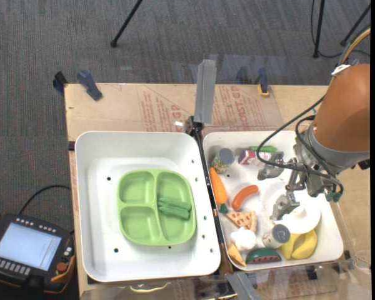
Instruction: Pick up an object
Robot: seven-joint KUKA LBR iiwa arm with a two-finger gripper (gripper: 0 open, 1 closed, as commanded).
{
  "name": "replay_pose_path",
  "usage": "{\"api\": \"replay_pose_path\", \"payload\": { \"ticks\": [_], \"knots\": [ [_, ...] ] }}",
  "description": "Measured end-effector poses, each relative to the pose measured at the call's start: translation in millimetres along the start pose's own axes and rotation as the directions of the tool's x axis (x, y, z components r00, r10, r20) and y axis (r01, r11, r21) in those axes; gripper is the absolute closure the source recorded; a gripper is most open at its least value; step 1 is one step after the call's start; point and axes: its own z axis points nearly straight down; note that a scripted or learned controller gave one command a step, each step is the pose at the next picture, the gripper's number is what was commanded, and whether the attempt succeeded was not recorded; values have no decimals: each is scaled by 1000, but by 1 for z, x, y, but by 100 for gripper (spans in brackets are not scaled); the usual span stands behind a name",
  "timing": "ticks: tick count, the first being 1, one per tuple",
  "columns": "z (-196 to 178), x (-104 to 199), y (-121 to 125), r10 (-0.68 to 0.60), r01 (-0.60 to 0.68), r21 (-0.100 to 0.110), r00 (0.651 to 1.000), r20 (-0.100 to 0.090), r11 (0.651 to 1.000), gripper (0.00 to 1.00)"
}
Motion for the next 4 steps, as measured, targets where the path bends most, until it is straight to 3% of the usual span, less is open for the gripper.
{"api": "replay_pose_path", "payload": {
  "ticks": [1,2,3,4],
  "knots": [
    [168,-13,-7,195,-195,-2,981,13,981,0],
    [170,-82,-52,277,-277,0,961,6,961,0],
    [173,-74,-4,272,-272,-2,962,0,962,0],
    [173,-58,-37,360,-360,1,933,0,933,0]
  ]
}}
